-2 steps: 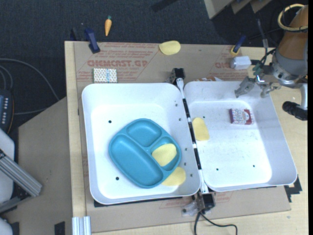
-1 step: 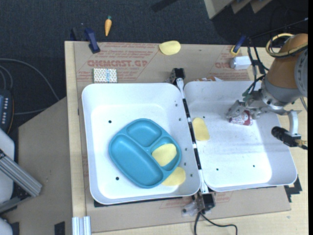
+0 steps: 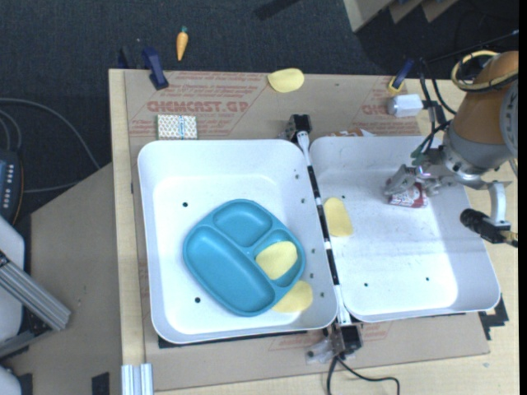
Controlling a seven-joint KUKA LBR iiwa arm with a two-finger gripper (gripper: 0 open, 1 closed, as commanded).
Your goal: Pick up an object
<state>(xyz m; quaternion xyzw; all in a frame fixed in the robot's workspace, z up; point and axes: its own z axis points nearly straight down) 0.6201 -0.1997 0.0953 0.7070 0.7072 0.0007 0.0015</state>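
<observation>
Gripper (image 3: pixel 409 186) down in right bin (image 3: pixel 395 299), far side, over small red-white packet (image 3: pixel 409 197). Finger spread: cannot tell. Packet directly beneath, long axis roughly left-right.

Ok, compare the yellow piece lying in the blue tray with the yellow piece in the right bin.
The yellow piece in the blue tray sits inside a compartment of the blue tray in the left bin; the yellow piece in the right bin lies on the bare bin floor against the right bin's left edge. The first looks rounder, the second more elongated. Both are pale yellow and lie flat.
</observation>
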